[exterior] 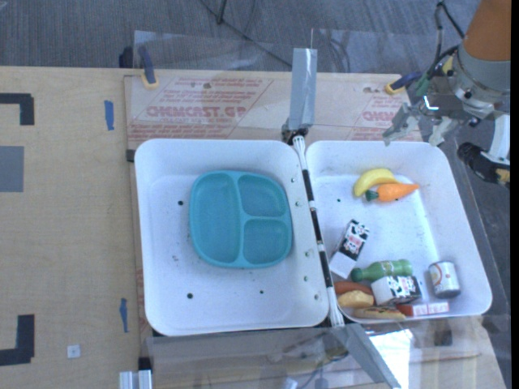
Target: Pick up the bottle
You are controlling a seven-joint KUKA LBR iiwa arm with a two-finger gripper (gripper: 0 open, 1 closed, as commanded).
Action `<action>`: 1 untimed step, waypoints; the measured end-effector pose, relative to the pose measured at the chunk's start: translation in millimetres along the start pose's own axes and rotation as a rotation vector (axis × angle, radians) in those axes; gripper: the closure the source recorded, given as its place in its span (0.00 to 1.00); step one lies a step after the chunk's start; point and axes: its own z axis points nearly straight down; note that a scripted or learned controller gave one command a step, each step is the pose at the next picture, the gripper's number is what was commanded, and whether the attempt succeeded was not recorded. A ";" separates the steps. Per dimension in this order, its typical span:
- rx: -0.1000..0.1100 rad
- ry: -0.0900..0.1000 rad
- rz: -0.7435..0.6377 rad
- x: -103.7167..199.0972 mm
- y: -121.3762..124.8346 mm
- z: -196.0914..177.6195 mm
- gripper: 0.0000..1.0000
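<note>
Green bottle [381, 270] lies flat in the right bin [442, 217], front part, btw a carton [353, 239] and a can [443, 279]. Your gripper [420, 124] hovers open over the far rim, w/ nothing held, prob. for a clear descent.

Arm [489, 35], upper right of frame: 1 orange band, smooth and rounded, above a pale grey wrist section. Black cables loop beside the band at the top right edge. Gripper [415, 125] below the wrist: grey metal body with 2 thin fingers and small blue-tinted fittings. A white and black housing sits at the far right edge.
</note>
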 end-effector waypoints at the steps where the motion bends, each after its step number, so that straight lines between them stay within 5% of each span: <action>1: 0.000 0.000 -0.058 -16.9 -52.3 173.4 0.00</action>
